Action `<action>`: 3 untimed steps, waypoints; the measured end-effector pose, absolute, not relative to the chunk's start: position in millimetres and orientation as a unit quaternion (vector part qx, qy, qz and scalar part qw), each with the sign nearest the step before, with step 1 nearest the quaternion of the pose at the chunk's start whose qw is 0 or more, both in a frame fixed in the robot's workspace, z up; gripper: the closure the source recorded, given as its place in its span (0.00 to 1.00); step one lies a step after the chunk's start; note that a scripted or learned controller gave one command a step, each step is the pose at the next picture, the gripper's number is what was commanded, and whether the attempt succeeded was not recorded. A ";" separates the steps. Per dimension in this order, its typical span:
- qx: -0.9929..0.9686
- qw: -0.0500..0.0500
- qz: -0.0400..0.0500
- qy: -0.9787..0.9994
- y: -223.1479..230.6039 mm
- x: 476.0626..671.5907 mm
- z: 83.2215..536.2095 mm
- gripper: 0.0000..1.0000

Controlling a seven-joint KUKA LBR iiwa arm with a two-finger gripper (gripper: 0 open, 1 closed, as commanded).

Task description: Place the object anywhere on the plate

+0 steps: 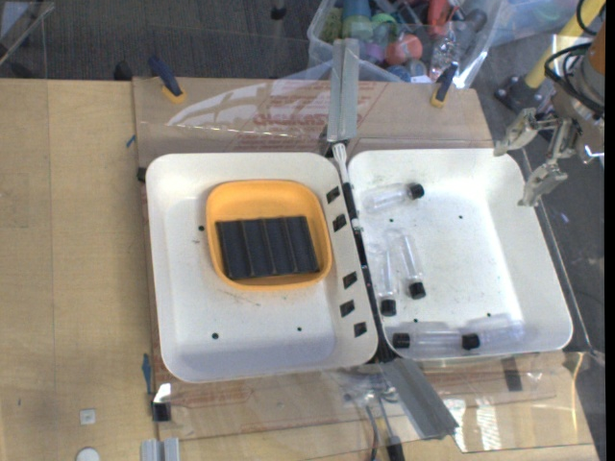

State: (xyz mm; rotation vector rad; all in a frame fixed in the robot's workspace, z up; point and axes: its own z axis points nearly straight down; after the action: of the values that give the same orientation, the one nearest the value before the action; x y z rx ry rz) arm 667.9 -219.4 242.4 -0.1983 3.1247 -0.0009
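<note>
An orange plate lies in the left bin. A black ridged slab rests flat on it and covers most of its middle. My gripper hangs above the far right edge of the right bin, away from the plate. Its two metal fingers are spread apart and nothing is between them.
Several clear tubes with black caps lie in the right bin: one at the back, two in the middle, two along the front wall. A clear tub of colourful toys stands behind the bins. A metal divider runs between them.
</note>
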 end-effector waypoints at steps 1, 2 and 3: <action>-0.076 0.005 0.000 0.997 -220.4 669.0 239.2 0.00; -0.104 0.004 0.000 0.995 -220.1 669.0 237.6 0.00; -0.168 0.005 -0.001 0.986 -220.3 669.2 240.0 0.00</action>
State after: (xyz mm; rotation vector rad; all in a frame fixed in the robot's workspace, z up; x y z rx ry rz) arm 669.2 -220.3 240.0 -0.5275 3.0862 -0.0033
